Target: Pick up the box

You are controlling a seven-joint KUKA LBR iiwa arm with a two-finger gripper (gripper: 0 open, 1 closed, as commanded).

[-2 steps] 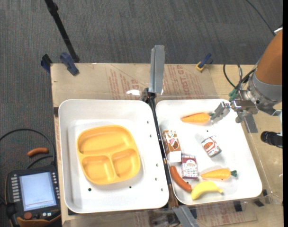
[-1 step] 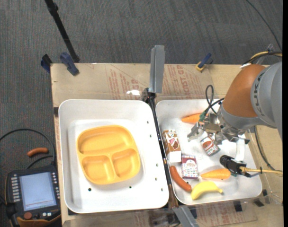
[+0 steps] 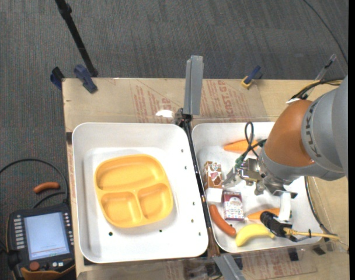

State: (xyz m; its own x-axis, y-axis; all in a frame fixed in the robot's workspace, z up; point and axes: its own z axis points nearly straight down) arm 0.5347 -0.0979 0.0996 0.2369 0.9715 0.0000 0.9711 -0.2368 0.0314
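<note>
The gripper (image 3: 245, 174) is hovering with the brown box (image 3: 212, 172) just to its left; whether it is spread I cannot tell; it is needing centring over that box before descending

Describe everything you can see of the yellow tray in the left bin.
The yellow tray is a glossy, plastic-looking dish with rounded corners and three compartments: one long section along its far side and two smaller ones side by side nearer the camera. All three look bare. It lies flat on the floor of the left bin, roughly centred and turned slightly askew to the bin's walls. Nothing touches it except the bin beneath.
</note>
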